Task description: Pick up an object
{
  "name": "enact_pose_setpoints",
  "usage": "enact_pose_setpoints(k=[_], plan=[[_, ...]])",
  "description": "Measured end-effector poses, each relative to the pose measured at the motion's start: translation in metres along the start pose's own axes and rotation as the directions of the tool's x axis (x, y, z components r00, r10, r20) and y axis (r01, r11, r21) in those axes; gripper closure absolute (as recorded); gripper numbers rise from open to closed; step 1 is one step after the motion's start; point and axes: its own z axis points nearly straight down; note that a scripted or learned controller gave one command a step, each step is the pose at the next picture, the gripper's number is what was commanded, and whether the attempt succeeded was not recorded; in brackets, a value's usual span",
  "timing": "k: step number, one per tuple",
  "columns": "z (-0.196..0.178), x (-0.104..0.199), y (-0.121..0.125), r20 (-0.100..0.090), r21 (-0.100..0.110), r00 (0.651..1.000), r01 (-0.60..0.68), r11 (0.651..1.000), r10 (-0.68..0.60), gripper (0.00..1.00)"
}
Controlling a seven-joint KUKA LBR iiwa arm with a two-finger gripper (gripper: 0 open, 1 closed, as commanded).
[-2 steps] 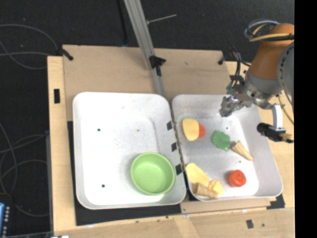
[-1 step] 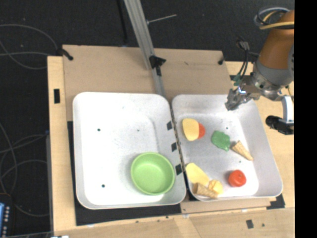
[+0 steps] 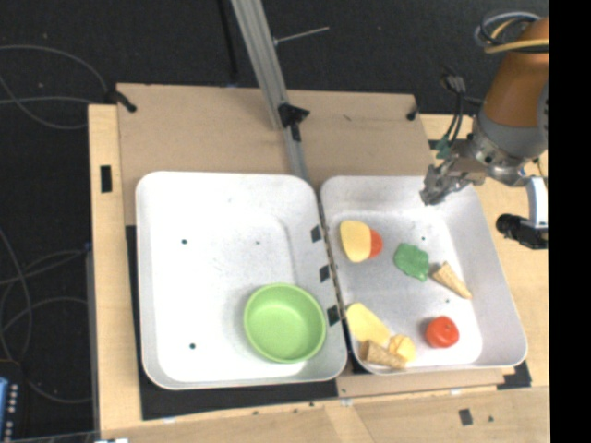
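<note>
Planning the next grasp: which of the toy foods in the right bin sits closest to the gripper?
The yellow-and-orange piece near the divider and the green piece are about equally near the gripper; I cannot separate them. The red tomato lies farther.

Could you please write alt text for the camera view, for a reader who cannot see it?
A grey and orange arm's claw hovers over the far edge of the right bin, which holds toy foods: a tomato, a cone and a green piece. The left bin holds a green bowl.
</note>
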Motion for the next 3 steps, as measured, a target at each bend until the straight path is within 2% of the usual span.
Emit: enact_pose_setpoints(k=[1,3], plan=[[-0.013,0.047,-0.013,-0.002,0.002,1.000,0.003,1.000,-0.003,1.00],[-0.018,0.161,-0.032,-0.002,0.003,1.000,0.004,1.000,-0.004,1.00]])
